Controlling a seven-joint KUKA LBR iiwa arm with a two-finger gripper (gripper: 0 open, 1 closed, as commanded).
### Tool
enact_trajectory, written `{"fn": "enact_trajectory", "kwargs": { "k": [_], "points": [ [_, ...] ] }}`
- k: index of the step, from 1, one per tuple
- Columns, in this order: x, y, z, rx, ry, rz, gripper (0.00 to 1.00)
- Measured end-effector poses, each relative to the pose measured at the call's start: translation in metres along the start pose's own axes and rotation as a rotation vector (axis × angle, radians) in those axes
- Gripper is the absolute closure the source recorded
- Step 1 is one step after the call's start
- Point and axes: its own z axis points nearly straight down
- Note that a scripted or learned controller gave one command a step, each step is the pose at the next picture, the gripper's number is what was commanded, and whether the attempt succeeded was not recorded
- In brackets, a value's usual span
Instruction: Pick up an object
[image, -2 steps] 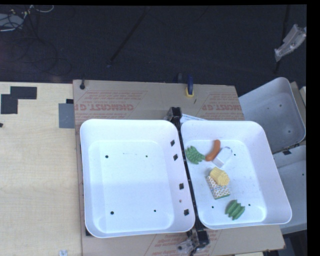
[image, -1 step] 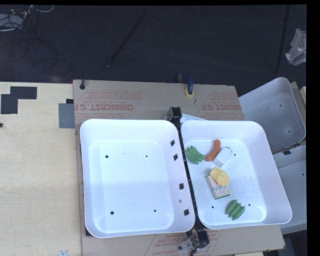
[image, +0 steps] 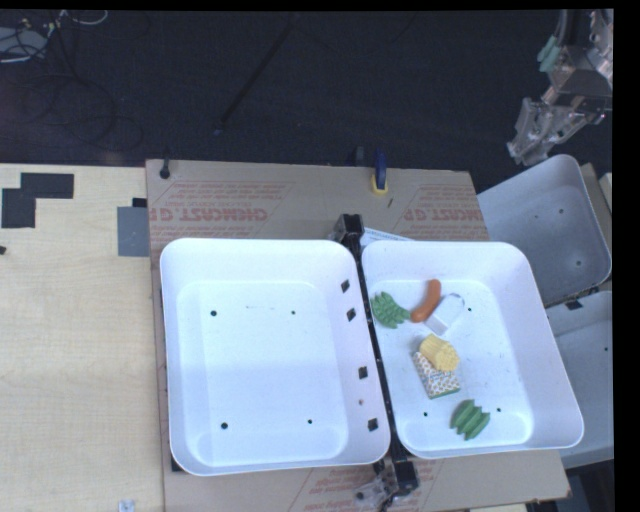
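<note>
Task status is not started: the left bin (image: 190, 330) holds nothing, the right bin (image: 520, 290) at centre right still contains all objects (green piece (image: 389, 310), orange sausage (image: 428, 299), yellow block (image: 438, 354)), and the gripper (image: 540, 128), finger state indeterminable, sits at upper right.

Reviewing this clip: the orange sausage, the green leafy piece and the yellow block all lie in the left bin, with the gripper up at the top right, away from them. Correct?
Not quite. In the camera view the orange sausage, green leafy piece and yellow block lie in the right bin, not the left. The gripper is indeed at top right, away from them.
</note>
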Motion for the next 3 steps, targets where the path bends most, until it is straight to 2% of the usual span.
{"fn": "enact_trajectory", "kwargs": {
  "k": [1, 2, 3],
  "points": [
    [0.062, -0.107, -0.018, -0.009, 0.0, -0.002, 1.0],
    [0.15, -0.093, -0.053, -0.011, -0.001, -0.006, 1.0],
    [0.147, -0.059, -0.05, -0.007, -0.004, 0.004, 1.0]
  ]
}}
